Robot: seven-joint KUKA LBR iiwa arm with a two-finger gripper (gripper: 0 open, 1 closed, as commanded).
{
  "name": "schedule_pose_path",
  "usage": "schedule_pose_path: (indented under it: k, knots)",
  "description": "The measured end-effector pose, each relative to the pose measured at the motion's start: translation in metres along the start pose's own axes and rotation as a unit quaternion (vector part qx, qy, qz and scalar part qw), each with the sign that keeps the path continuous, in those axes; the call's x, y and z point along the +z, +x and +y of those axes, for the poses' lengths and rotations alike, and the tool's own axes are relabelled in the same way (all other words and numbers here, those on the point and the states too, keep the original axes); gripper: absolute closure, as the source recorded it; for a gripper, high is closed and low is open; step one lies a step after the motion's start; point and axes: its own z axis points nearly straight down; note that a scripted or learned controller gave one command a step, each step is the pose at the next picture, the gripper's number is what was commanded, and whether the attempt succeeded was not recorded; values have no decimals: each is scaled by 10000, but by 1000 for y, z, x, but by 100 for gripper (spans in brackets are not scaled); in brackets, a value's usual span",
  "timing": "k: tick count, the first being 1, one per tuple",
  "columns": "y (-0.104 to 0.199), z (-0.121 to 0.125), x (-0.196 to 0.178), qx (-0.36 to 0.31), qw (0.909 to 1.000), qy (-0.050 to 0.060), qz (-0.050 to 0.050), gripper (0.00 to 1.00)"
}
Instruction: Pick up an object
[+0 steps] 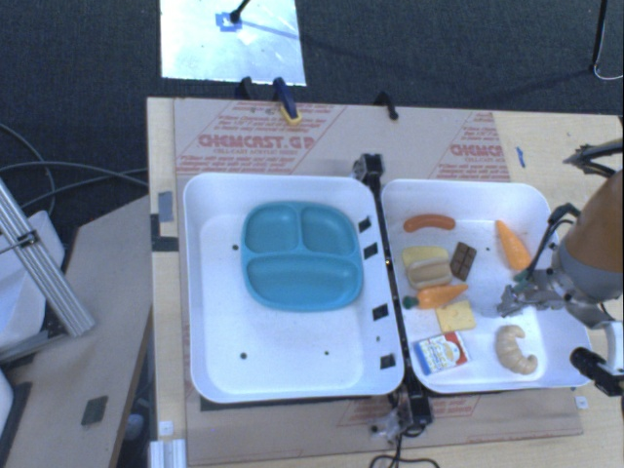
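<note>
The right bin (470,192) holds several toy foods: a red-brown sausage (430,223), an orange cone-shaped piece (512,246), a brown chocolate bar (463,260), a beige sandwich (426,267), a carrot (441,296), a yellow cheese slice (455,317), a small carton (441,352) and a croissant (517,349). My gripper (515,298) hangs low over the bin's right part, between the orange piece and the croissant, just above the croissant. I see nothing held in it.
A blue divided plate (300,256) lies in the left bin (210,291). The arm's grey and orange wrist (593,247) covers the right bin's right rim. A black divider with clips (382,261) runs between the bins.
</note>
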Motion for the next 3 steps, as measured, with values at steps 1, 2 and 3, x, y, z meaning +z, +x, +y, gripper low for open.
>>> schedule_pose_path:
  k: [1, 2, 3]
  knots:
    - [7, -5, -56, -17, 10000, -6, 2, 100]
    - [2, -3, -100, -15, 10000, -7, -1, 100]
    - [1, -2, -131, -20, 10000, -5, 1, 100]
